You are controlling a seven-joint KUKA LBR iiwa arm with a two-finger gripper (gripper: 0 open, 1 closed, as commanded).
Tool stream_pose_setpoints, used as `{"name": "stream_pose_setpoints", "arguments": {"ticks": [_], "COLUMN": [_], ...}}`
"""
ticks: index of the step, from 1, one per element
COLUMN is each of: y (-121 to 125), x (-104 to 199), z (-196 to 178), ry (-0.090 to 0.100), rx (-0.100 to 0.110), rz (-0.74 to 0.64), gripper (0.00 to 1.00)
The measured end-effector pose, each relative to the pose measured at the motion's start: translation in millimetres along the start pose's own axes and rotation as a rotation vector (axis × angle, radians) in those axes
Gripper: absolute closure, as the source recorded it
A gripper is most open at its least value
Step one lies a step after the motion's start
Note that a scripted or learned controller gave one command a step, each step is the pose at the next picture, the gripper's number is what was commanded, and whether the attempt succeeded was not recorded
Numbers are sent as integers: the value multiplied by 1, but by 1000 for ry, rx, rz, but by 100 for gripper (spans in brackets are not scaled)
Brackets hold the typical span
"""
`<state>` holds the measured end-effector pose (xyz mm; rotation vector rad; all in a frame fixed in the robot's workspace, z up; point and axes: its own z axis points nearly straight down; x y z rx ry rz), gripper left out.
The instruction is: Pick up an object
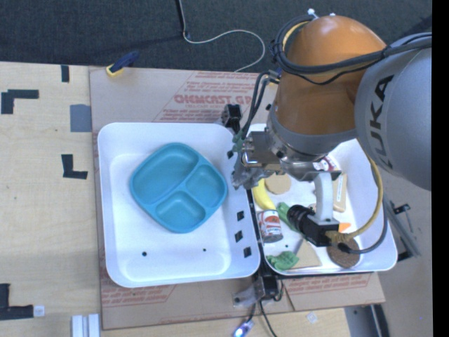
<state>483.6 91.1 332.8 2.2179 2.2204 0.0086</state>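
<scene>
The bench (42,209) is pale wood marked with dark angular strips; a brown cardboard sheet (175,97) with red print lies flat on it; two shallow white bins sit on the cardboard side by side, the left bin (112,209) and the right bin (375,258), their inner rims touching; a small yellow-and-blue clip (122,62) rests at the cardboard's far left corner.

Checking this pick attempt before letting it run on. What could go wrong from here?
1. The right white bin is crowded: a yellow banana-shaped toy, a small red-and-white can, a green leafy toy and a brown disc lie close together, so a grasp may catch two items or none.
2. The grey-and-orange arm hides much of that bin, so a pick is hard to confirm.
</scene>
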Motion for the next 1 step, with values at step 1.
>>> {"name": "stream_pose_setpoints", "arguments": {"ticks": [1], "y": [2], "x": [-38], "z": [-61], "ry": [-2], "rx": [1], "rz": [3], "gripper": [100]}}
